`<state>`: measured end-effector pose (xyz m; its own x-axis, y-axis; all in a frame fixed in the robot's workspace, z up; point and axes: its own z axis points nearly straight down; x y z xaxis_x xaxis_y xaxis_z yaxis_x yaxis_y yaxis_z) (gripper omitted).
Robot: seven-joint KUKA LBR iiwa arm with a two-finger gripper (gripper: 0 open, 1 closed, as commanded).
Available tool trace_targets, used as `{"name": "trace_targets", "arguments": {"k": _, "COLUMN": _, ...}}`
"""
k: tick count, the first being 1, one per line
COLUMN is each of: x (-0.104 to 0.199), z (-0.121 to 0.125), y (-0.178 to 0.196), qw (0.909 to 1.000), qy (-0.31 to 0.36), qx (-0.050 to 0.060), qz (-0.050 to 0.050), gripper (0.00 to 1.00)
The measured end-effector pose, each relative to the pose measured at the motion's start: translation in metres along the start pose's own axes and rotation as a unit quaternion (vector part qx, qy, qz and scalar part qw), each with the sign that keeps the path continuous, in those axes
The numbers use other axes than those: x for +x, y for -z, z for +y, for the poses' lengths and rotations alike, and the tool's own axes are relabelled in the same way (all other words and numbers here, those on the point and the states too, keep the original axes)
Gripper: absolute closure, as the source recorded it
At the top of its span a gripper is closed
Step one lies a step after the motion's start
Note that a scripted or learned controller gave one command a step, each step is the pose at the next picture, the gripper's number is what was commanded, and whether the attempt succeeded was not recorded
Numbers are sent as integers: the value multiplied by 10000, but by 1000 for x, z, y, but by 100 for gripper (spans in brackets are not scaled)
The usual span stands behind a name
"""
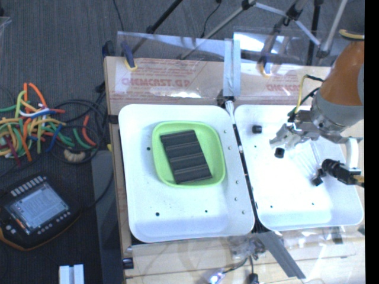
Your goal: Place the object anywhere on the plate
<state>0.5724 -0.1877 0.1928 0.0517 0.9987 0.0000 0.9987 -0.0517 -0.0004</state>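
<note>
Already the dark ridged block (186, 156) lay flat on the green plate (160, 136) in the left bin (177, 218) — well apart from the hand (283, 141), which hung spread and held nothing over the right bin (296, 209).

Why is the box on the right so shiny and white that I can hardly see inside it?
In the camera view, bright light washes out the floor of the right bin, so its details fade. The left bin is softer lit, and the green plate with the dark ridged object shows clearly. The clear panels behind carry glare, and the gripper looks a little blurry.
</note>
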Motion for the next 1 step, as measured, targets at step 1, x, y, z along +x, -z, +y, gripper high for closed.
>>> {"name": "trace_targets", "arguments": {"k": 1, "x": 0, "z": 0, "y": 0, "qw": 10000, "qy": 0, "qx": -1, "qz": 1, "gripper": 0}}
